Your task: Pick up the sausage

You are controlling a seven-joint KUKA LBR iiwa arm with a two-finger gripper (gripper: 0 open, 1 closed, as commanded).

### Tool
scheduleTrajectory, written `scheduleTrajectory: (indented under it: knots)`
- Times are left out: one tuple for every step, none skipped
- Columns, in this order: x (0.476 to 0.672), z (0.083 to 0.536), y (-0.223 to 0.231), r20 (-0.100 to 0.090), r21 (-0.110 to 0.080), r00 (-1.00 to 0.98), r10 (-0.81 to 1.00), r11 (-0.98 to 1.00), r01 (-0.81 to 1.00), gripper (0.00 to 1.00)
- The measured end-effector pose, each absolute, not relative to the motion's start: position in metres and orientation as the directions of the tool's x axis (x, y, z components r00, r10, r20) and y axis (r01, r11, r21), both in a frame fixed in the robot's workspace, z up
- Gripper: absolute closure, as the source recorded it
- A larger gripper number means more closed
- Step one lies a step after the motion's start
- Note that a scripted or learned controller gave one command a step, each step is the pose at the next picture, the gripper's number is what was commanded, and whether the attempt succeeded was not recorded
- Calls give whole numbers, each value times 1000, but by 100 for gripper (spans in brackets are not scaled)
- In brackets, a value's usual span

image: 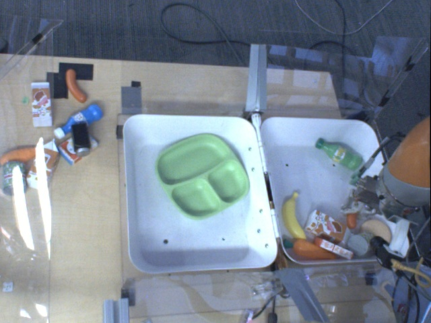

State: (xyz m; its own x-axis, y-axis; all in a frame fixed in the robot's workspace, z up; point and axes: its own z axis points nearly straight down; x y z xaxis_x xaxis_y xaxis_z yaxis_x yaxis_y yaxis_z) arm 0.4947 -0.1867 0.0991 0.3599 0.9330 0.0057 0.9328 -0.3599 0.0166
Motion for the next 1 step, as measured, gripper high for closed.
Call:
scheduleTrajectory:
  knots:
    - [574, 189, -145, 0, 3, 372, 928, -372, 928, 100]
